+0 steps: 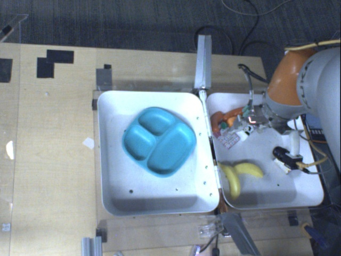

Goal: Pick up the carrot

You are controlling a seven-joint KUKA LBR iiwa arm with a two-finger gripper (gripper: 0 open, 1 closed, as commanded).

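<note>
Camera view: the gripper (238,128) is seen low in the right bin (303,193), by the carrot (225,117) near the bin's upper left corner; whether anything is gripped cannot be told. A banana (238,175) lies nearer the front. A blue divided plate (159,140) sits in the left bin (112,159).

No readable text, labels, brands, numbers or signs on anything in view.

Grey KUKA arm (319,84) with orange wrist band enters from right, wrist angled down and leftward. Two-finger gripper (238,124) low at arm's left end; finger state indistinct.
</note>
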